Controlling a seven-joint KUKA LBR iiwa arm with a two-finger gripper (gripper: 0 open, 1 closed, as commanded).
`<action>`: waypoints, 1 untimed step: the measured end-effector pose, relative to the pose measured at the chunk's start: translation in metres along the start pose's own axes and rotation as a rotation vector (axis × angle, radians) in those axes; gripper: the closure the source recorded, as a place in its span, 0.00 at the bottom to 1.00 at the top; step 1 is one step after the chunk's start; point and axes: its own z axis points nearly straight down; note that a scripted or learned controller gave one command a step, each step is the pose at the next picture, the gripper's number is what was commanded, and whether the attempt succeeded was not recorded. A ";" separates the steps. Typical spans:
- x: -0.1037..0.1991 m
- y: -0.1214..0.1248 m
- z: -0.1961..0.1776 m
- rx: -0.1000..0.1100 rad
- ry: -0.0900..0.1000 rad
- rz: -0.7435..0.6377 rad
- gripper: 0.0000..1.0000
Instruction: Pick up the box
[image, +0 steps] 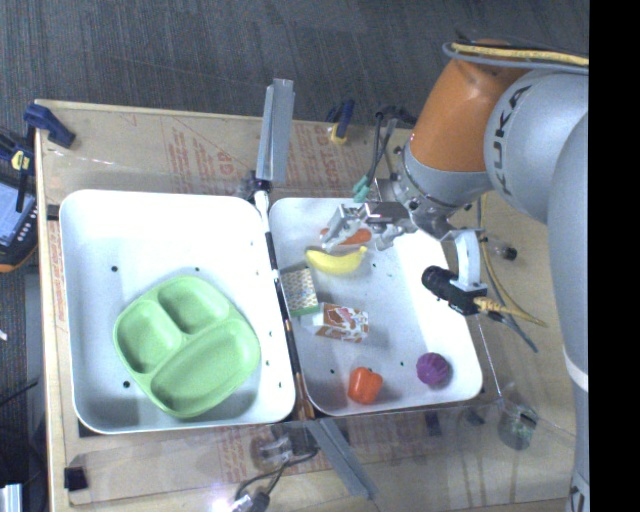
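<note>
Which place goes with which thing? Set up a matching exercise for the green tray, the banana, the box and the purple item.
Things:
1. green tray
2. banana
3. box
4. purple item

Places:
A. near right corner of the right bin
B. left bin
C. middle of the right bin
D. far part of the right bin, by the gripper

Pairs: 1-B, 2-D, 3-C, 4-A

Robot lab, clamped plywood bench, bins

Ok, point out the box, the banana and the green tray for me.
box (343, 322), camera view, middle of its printed top face.
banana (336, 262), camera view, middle of its curved body.
green tray (187, 345), camera view, ridge between its compartments.
</note>
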 end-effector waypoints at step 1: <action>-0.070 0.048 0.063 -0.002 -0.001 -0.084 0.00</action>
